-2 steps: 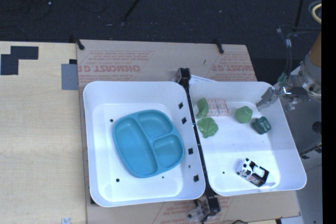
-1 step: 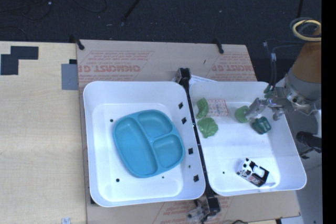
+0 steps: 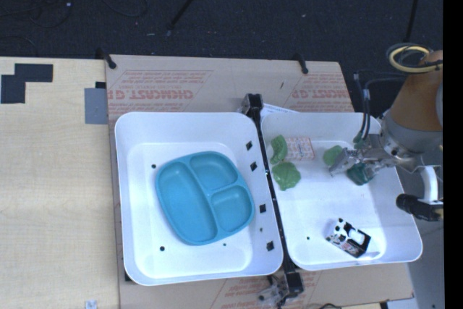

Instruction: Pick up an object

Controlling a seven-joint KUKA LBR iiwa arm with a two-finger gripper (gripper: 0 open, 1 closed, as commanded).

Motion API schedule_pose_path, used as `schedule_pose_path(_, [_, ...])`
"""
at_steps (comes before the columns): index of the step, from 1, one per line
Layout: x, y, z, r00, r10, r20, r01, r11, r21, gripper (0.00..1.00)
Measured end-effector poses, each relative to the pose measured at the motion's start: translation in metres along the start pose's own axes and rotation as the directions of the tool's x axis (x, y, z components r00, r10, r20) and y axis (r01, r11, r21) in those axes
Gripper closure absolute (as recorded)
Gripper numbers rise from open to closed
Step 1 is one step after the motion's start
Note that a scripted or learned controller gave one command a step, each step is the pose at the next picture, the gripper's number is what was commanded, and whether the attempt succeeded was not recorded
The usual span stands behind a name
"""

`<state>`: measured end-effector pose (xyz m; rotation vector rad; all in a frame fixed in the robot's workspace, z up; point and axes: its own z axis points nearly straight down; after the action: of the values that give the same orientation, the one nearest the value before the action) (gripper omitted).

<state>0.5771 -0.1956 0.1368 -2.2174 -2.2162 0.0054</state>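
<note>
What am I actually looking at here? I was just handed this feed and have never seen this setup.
One camera is fixed above a bench, looking down at a slant. On the bench sit two shallow white bins side by side: the left bin and the right bin.

The left bin holds a blue divided plate with three compartments.

The right bin holds several small things: two green pieces near the divider, a small pale patterned packet beside them, another green piece further right, and a black-and-white item near the front.

The grey and orange shape at the right is the robot arm. Its gripper is low over the right bin, close to the right-hand green piece. The view is too small to tell whether anything is gripped.
</note>
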Motion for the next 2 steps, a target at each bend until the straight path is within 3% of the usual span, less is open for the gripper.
schedule_pose_path(1, [-0.0053,0.0041,0.0222,1.0,0.006,0.011,-0.005,1.0,-0.02,0.0])
schedule_pose_path(2, [-0.0072,0.0024,0.015,1.0,0.009,0.013,-0.009,1.0,-0.016,1.0])
